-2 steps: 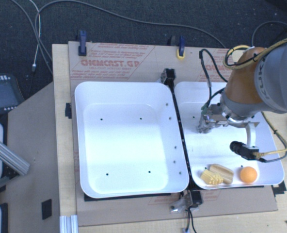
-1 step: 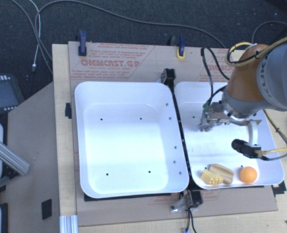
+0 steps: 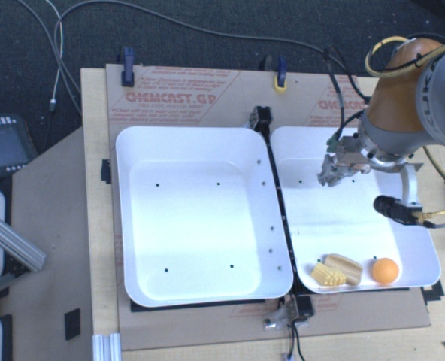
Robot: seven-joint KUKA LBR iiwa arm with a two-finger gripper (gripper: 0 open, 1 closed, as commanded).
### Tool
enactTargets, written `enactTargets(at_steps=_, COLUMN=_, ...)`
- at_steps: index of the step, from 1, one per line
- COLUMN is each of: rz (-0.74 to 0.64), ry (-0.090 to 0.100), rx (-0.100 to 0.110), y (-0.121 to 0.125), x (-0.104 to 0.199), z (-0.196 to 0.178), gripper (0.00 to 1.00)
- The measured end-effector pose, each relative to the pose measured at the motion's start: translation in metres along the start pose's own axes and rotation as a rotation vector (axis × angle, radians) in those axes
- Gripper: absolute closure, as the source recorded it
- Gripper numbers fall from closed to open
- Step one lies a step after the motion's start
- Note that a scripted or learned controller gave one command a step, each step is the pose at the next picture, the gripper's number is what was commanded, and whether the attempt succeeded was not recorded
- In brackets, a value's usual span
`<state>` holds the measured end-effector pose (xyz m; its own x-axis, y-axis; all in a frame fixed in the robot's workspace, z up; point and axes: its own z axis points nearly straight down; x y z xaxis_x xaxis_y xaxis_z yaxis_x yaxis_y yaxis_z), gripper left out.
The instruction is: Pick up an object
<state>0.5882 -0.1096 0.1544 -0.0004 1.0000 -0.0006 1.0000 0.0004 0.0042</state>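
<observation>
Three small objects lie along the near edge of the right bin (image 3: 305, 145): a yellow corn-like piece (image 3: 327, 275), a tan bread-like roll (image 3: 344, 264) touching it, and an orange ball (image 3: 385, 270) further right. My gripper (image 3: 332, 172) hangs over the far half of that bin, well away from all three. I see nothing between its fingers. The grey arm with its orange band (image 3: 399, 81) comes in from the upper right.
The left bin (image 3: 132, 201) sits beside the right one, parted by a dark seam. Both rest on a wooden board with two blue clamps (image 3: 126, 57) at the far edge. Cables run behind the bench. A black fixture (image 3: 395, 209) sticks out at the right bin's right side.
</observation>
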Motion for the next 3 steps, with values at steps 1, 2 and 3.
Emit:
enactTargets(at_steps=1, rz=0.000, ry=0.000, rx=0.002, y=-0.008, x=0.002, z=-0.047, gripper=1.00)
enactTargets(at_steps=2, rz=0.000, ry=0.000, rx=0.000, y=0.002, x=0.005, z=-0.099, gripper=1.00)
enactTargets(at_steps=3, rz=-0.005, ry=0.002, rx=0.003, y=0.014, x=0.060, z=-0.103, gripper=1.00)
